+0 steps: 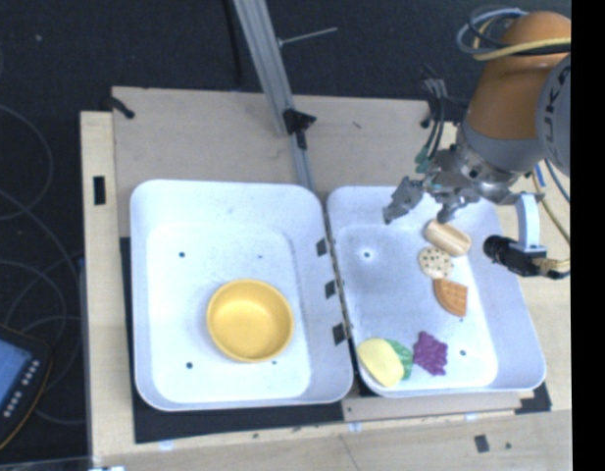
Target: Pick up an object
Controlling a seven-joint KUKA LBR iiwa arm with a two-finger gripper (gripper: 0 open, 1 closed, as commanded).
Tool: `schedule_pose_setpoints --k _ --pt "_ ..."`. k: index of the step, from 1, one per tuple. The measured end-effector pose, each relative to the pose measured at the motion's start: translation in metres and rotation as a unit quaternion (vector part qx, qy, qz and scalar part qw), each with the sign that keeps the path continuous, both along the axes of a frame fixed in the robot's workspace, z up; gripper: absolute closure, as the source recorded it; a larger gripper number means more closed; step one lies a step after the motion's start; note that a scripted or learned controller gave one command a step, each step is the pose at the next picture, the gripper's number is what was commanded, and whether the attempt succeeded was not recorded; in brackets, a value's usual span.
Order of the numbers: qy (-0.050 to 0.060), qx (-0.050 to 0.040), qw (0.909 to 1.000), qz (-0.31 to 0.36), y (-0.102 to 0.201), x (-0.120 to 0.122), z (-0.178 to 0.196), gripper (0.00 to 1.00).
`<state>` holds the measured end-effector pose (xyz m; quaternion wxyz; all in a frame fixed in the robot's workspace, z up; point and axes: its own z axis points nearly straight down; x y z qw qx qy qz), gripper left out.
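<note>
Gripper (pixel 427 200), fingers spread open and empty, hovers over the right bin (pixel 508 361), with the bread roll (pixel 447 236) just below-right, lying slantwise.

A: What's the setting here?
B: A pale wooden bench (pixel 214 135) on a dark floor (pixel 47 37), with loose black cables (pixel 13 199) curling across the floor on the left.
A: Anything else around it?
B: A grey metal rail (pixel 268 52) slants in from the top, and a handheld screen (pixel 8 386) glows blue at the lower left corner. The light is even and soft.
</note>
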<state>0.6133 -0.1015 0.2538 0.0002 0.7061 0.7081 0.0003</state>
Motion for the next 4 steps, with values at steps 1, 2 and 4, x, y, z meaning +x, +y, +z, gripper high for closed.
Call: schedule_pose_setpoints --k 1,2,4 --pt "0.000 0.0001 1.0000 0.000 0.000 0.000 0.000 0.00" --pt "0.002 -0.0008 1.0000 0.000 0.008 0.001 -0.055 0.00" --pt "0.002 -0.0010 1.0000 -0.003 -0.004 -0.004 -0.156 0.00"
